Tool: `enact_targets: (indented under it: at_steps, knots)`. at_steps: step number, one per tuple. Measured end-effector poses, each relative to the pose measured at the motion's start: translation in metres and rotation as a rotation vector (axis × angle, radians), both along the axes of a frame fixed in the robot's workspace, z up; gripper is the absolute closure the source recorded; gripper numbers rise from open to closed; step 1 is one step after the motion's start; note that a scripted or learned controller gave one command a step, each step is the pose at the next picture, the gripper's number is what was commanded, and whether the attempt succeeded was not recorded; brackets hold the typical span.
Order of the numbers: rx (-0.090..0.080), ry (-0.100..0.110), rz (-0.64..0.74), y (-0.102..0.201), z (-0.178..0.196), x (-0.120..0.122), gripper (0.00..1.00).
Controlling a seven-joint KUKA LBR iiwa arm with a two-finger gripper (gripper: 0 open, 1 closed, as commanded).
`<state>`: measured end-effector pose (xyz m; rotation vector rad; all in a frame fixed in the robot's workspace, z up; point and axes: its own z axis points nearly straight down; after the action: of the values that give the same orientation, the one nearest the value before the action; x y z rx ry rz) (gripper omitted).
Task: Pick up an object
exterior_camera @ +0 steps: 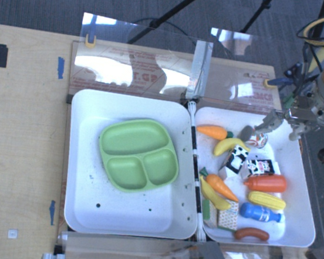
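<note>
The right bin (pixel 299 230) holds a pile of toy food: an orange carrot (pixel 212 131), a banana (pixel 231 146), a black-and-white checkered box (pixel 237 159), a cow-patterned carton (pixel 262 167), a red-orange piece (pixel 266 182), a corn cob (pixel 266 200), a blue bottle (pixel 260 213) and a sausage (pixel 251 233). My gripper (pixel 282 127) hangs over the bin's far right corner, open, with nothing between its fingers. A small red-and-white item (pixel 259 140) lies just below and left of the left finger (pixel 268 121).
A green divided plate (pixel 140 154) lies in the left bin (pixel 75 203). A second carrot (pixel 221 187) and a waffle-like piece (pixel 228 214) sit near the divider (pixel 196 160). Clear panels (pixel 135 63) stand behind both bins. Cables hang at the upper right.
</note>
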<state>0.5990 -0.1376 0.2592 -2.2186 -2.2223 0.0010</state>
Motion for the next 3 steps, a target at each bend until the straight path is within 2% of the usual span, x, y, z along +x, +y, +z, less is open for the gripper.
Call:
enact_targets:
  at_steps: [1, 2, 3]
  knots:
    - [0.0, -0.001, 0.08, 0.023, -0.082, 0.024, 0.0]
    - [-0.002, -0.005, 0.132, 0.069, -0.074, 0.057, 0.0]
    - [-0.002, -0.006, 0.159, 0.039, -0.173, 0.069, 0.0]
